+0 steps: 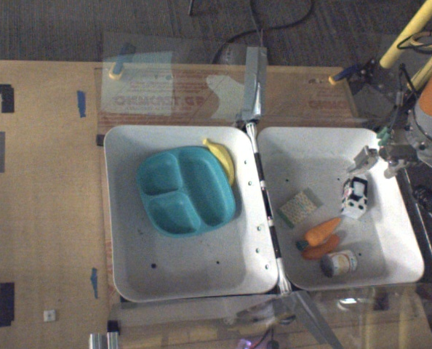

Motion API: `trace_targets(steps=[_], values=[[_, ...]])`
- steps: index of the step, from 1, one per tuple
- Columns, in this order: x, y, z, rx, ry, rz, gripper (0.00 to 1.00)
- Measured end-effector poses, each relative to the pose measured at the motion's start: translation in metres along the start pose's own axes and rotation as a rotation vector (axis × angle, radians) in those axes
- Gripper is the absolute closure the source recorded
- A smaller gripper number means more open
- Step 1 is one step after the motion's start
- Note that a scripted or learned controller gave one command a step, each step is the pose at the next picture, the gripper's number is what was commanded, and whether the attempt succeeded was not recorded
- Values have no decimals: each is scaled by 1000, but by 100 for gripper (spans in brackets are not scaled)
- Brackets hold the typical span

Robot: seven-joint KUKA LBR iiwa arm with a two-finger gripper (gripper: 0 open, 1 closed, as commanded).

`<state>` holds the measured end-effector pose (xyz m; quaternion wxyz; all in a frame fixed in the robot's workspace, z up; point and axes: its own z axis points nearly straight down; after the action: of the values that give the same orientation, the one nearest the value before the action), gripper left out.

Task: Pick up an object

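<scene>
Two shallow white bins sit side by side on the bench, the left bin [129, 267] and the right bin [398, 267]. Nearest the camera in the right bin, a small can [339, 262] lies on its side close to the front wall. Just behind it are two carrots — a darker one [320, 251] touching or nearly touching the can, and a brighter orange one [322, 232] lying against it. Further back, a small speckled sponge-like square [299, 207] rests near the bin's middle, and to its right stands a black-and-white cow-patterned toy [355, 198]. The gripper [380, 160] hangs above the far right part of that bin, beyond the toy and apart from it; its grey fingers look spread, with nothing between them.

In the left bin, a teal divided plate [187, 191] lies tilted across the middle, and a yellow banana [223, 158] curves along its far right edge, touching it. Beyond the bins, a clear plastic sheet [165, 86] lies on the brown bench top.
</scene>
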<state>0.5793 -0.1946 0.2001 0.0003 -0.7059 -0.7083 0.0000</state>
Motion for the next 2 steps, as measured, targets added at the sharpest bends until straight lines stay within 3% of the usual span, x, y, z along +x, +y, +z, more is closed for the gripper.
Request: trace_targets(steps=[1, 2], values=[[-20, -16, 104, -6, 0, -92, 0], [-24, -16, 94, -8, -3, -86, 100]])
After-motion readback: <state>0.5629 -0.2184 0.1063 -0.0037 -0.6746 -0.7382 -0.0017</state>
